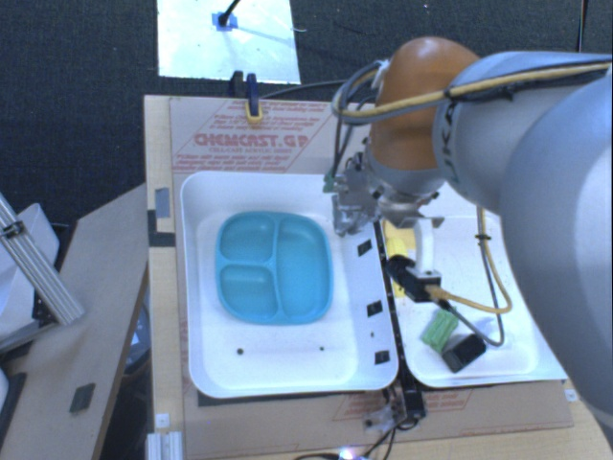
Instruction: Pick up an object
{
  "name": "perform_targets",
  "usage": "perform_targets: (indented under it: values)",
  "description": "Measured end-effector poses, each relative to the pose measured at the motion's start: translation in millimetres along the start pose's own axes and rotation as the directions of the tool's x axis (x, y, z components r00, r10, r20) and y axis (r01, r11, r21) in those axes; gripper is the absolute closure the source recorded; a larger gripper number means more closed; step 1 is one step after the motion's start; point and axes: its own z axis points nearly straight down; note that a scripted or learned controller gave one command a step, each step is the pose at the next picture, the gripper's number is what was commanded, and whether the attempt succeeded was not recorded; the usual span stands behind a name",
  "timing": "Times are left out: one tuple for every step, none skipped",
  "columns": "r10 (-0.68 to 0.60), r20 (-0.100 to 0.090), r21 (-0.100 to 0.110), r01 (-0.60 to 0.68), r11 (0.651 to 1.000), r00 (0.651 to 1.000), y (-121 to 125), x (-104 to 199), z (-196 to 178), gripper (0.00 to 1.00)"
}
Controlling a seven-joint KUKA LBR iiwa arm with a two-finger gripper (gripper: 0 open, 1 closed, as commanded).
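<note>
A light blue divided plate [276,266] lies in the left white bin [206,367]. In the right white bin [525,357] a green ridged block [441,330] rests beside a small black block [466,351], both near the front. A yellow piece [400,248] and a white piece [424,247] sit further back, partly under the arm. My gripper [345,217] hangs low over the back of the strip between the bins, just beyond the plate's far right corner. The grey arm and its orange band [421,84] cover much of the right bin.
A yellow cable [484,305] loops from the wrist across the right bin. Both bins sit on a cardboard sheet [249,142] with red print, held by a blue and yellow clamp [252,99]. A metal rail [38,271] leans at the far left.
</note>
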Motion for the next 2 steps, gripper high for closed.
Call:
perform_targets:
  values:
    - [0.004,0.001,-0.001,-0.004,1.0,1.0,3,14,-17,1.0]
    - [0.003,0.003,0.001,-0.003,1.0,1.0,9,17,-4,1.0]
